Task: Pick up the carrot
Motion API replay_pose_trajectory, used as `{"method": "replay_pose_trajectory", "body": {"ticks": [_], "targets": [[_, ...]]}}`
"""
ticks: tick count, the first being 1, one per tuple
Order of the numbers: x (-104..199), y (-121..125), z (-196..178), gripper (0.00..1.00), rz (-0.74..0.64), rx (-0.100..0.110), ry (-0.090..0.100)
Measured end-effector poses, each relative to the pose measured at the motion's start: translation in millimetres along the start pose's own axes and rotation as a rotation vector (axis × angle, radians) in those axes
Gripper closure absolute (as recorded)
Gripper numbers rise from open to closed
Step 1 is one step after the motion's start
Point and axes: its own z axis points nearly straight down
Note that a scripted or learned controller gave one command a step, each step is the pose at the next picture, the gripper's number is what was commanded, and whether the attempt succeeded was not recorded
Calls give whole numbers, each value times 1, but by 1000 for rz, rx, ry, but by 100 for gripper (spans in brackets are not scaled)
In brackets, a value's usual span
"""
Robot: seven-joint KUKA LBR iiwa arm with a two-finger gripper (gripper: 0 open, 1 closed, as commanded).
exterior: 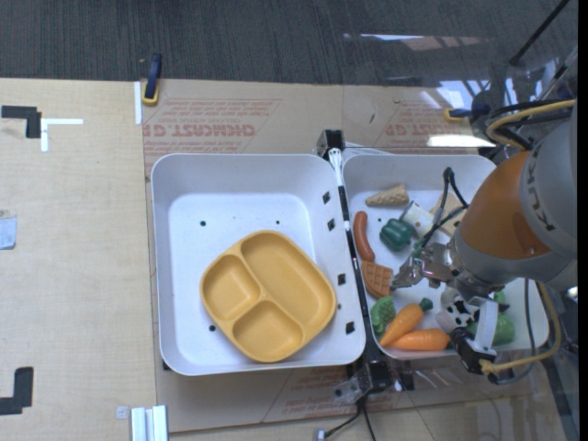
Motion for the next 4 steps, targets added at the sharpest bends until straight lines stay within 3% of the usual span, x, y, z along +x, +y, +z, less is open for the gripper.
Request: {"method": "replay_pose_trajectory", "body": {"ticks": [1, 2, 3, 4], "targets": [[4, 7, -5, 0, 607, -17, 14], [-17, 0, -51, 0, 649, 20, -10], [0, -8, 4, 0, 581, 24, -10], [-1, -8, 4, 0, 622, 22, -10]]}}
